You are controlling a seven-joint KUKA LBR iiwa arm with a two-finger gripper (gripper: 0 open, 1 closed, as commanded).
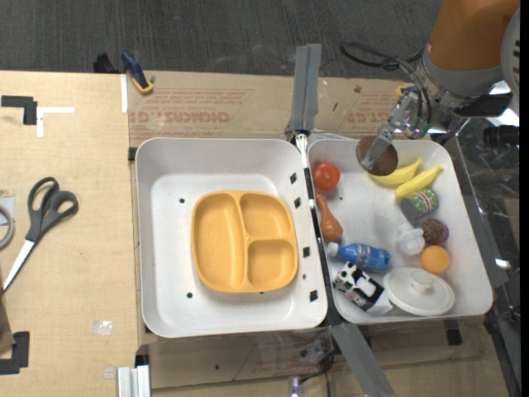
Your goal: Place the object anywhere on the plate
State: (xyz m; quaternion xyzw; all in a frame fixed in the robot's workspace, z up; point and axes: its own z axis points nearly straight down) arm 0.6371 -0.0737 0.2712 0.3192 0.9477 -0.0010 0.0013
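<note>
A yellow plate (245, 241) with three compartments lies in the left white bin (165, 172), and nothing rests on it. My gripper (380, 148) hangs over the far left part of the right bin (471, 222), reaching in from the upper right. Its tip is right at a round brown object (382, 162), which sits next to two yellow bananas (407, 178). Whether the brown object is gripped cannot be made out.
The right bin also holds a red tomato (326, 174), an orange-brown piece (329, 221), a blue bottle (362, 255), a black-and-white item (358, 281), a white lid (420, 288), an orange (435, 260), a purple fruit (435, 231) and a green can (418, 203). Scissors (37, 213) lie on the bench at left.
</note>
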